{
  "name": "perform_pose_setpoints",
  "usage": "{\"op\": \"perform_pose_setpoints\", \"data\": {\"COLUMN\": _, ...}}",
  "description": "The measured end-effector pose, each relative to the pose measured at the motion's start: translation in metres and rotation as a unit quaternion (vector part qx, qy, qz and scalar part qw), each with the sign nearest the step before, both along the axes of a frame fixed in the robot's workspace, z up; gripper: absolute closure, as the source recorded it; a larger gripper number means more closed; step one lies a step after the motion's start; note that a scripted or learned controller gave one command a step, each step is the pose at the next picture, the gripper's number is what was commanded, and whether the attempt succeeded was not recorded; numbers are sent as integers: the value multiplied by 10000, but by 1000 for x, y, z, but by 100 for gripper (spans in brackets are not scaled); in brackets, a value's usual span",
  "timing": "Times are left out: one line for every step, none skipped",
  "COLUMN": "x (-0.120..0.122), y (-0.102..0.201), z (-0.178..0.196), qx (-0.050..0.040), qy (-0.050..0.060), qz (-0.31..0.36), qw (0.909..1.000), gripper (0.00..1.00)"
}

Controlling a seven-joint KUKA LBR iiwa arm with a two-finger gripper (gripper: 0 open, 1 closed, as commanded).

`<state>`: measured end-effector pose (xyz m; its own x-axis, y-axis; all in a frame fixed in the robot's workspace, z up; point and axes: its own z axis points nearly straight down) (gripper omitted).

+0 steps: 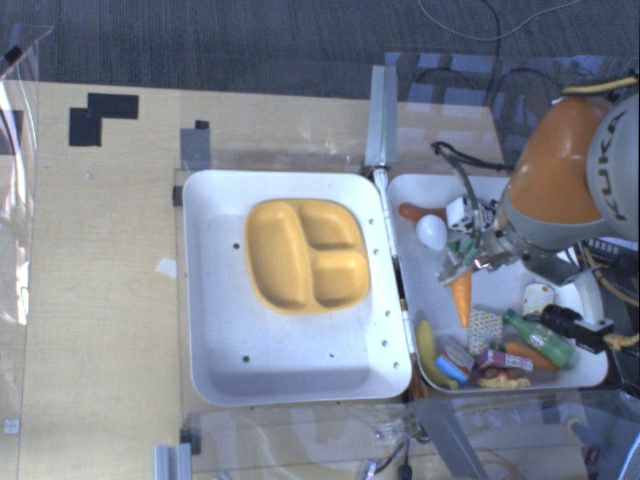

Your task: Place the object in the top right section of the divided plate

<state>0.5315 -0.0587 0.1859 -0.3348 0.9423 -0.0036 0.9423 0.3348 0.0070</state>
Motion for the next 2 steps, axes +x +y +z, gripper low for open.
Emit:
{"op": "perform_pose_setpoints", "data": {"x": -23, "y": 71, "z": 77, "qx": 4, "qy": -6, "qz": 384, "qw": 9993, "gripper": 100}}
{"op": "perform_pose_setpoints", "data": {"x": 20, "y": 131, "z": -1, "qx": 2, "qy": 19, "qz": 1222, "qw": 9925, "gripper": 100}}
